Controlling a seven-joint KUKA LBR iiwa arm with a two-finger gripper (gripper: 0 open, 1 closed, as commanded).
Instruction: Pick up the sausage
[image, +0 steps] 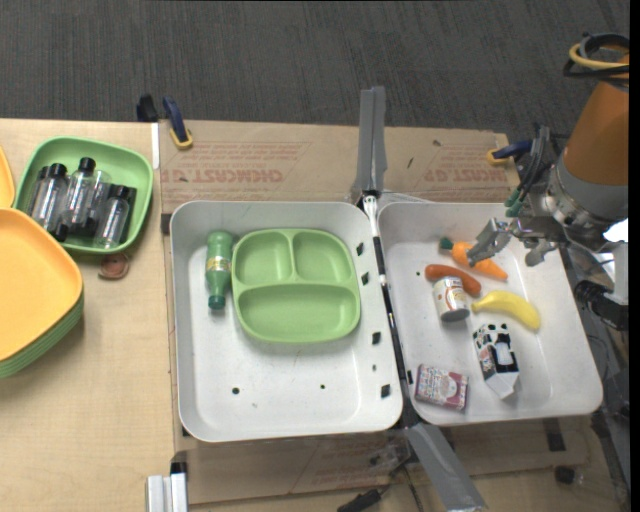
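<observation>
The sausage (445, 273) lies untouched in the right bin (560, 400). The gripper (492, 243) hovers near it; whether it's spread or closed, I cannot tell, so the pick remains undone

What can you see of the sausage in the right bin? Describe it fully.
The sausage is a short, smooth, reddish-orange link with rounded ends, plastic-looking, like toy food. It lies flat on the floor of the right bin, near the back, running left to right. A can sits just in front, touching or nearly so. A carrot lies just behind to the right, under the gripper.
</observation>
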